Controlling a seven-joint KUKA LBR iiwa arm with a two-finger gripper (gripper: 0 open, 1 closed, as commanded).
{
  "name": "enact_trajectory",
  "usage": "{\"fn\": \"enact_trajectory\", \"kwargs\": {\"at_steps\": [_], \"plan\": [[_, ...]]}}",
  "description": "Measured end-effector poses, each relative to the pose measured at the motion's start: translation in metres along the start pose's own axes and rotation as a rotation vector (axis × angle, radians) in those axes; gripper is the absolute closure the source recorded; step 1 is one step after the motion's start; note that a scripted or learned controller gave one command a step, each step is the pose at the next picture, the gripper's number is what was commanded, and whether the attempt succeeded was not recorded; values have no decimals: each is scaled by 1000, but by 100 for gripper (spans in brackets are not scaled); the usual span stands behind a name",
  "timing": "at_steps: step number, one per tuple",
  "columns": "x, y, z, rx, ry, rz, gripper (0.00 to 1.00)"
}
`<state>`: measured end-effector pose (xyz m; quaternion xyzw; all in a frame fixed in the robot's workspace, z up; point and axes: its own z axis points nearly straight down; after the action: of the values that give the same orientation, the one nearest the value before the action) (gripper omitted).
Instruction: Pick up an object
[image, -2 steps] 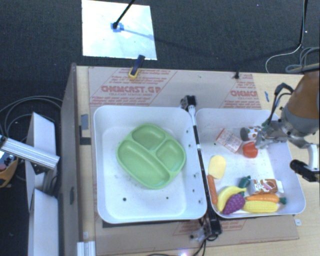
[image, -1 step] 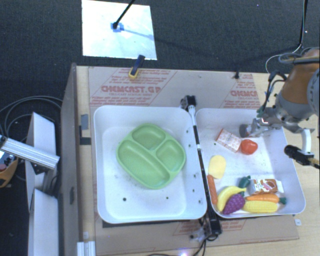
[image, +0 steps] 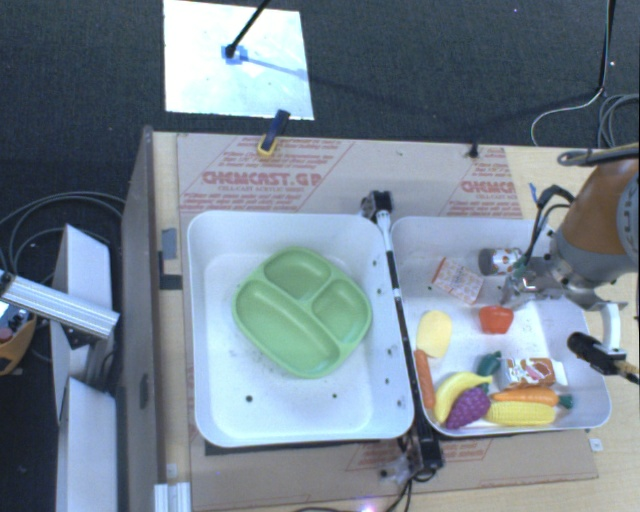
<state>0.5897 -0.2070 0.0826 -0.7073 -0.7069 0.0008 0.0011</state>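
Red "CHEMCAST GP" lettering runs across the brown cardboard sheet (image: 300, 170) covering the table beyond both shallow white bins. The two-finger gripper (image: 516, 288) hangs over the right white bin (image: 590, 400), and I cannot tell whether its fingers are parted; the small red-orange toy (image: 496, 319) lies just below them. To their left lies a crumpled pink-white packet (image: 458, 280), while the round green sectioned plate (image: 302, 312) sits well apart in the left white bin (image: 215, 400).
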Motion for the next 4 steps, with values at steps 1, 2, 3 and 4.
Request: {"fn": "enact_trajectory", "kwargs": {"at_steps": [1,2,3,4], "plan": [[8,-17,-1,-2,-1,-1,100],[0,23,-3,-9,-2,-6,100],[1,43,-3,-6,-1,-5,100],[0,8,-2,-1,-1,-1,100]]}}
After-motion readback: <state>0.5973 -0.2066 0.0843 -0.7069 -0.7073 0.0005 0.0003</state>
